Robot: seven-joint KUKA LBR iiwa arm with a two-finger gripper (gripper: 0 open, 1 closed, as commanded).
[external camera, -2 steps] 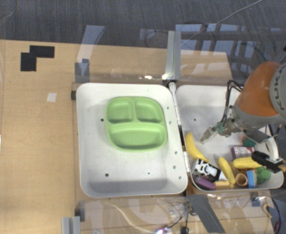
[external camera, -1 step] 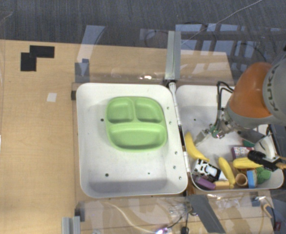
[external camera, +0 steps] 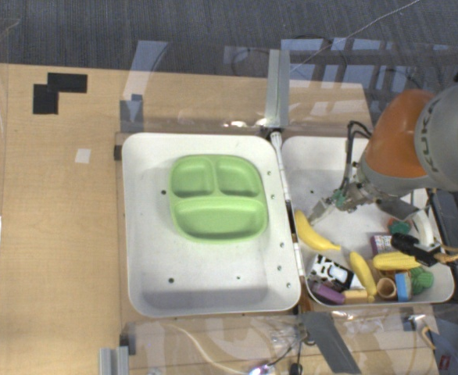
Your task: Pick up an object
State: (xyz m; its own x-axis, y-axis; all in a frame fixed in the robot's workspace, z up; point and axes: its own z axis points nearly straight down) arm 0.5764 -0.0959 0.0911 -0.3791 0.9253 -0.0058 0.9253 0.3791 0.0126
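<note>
My gripper [external camera: 332,203] hangs low in the right bin [external camera: 315,162], over bare white floor near the bin's middle. The grey arm with its orange band [external camera: 397,143] reaches in from the right above it. A yellow banana [external camera: 315,237] lies just below and left of the gripper, apart from it. Nothing shows in the gripper's grasp. More toys are heaped along the bin's near edge: a second banana [external camera: 362,270], a third banana [external camera: 397,262], a black-and-white item [external camera: 330,270] and a purple piece [external camera: 328,293].
The left bin [external camera: 147,233] holds a green divided plate [external camera: 216,196]. A metal divider [external camera: 285,209] separates the bins. In the right bin's near right corner lie a blue cylinder [external camera: 402,286], a brown cup [external camera: 385,289] and a green toy [external camera: 423,280].
</note>
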